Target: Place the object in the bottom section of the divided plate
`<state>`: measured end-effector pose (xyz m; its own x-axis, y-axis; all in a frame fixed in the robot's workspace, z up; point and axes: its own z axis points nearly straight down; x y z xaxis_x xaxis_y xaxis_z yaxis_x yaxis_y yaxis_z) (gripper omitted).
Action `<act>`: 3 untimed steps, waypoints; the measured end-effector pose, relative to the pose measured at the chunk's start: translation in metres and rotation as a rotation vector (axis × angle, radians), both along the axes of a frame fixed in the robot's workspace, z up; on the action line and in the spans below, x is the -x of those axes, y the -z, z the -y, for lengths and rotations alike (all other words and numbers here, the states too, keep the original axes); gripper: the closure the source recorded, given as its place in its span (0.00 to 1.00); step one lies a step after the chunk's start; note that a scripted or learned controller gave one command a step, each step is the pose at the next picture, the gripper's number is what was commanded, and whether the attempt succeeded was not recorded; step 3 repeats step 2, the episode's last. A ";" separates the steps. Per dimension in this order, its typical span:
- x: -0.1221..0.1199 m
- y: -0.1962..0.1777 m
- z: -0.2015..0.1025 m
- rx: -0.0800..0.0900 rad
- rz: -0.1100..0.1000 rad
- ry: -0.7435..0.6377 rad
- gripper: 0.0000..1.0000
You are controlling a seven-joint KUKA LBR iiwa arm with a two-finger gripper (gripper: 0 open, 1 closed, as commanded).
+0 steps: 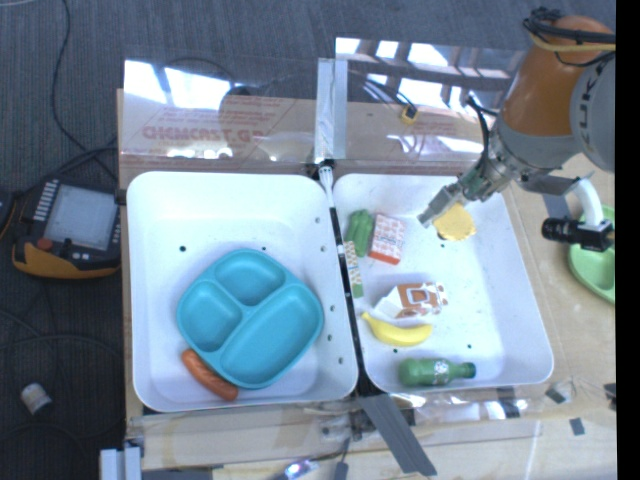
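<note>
The blue divided plate (250, 318) lies in the left bin (160, 218), with two small sections toward the back and one large section toward the front right. My gripper (440, 211) hangs low over the back of the right bin (520, 308), pointing down and to the left. A yellow round object (458, 226) lies just beside and below it, touching or nearly touching it. I cannot make out whether that object is held.
The right bin also holds a green vegetable (359, 229), a red and white packet (387, 239), a small carton (417, 300), a banana (398, 331) and a green bottle (435, 371). An orange sausage (208, 374) lies by the plate's front left rim.
</note>
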<state>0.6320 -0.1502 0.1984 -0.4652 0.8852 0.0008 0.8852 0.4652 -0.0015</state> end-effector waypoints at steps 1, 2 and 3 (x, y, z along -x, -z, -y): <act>0.020 0.017 -0.104 -0.002 -0.001 -0.296 1.00; 0.020 0.017 -0.103 -0.002 0.000 -0.296 0.00; 0.020 0.017 -0.103 -0.002 0.000 -0.296 0.00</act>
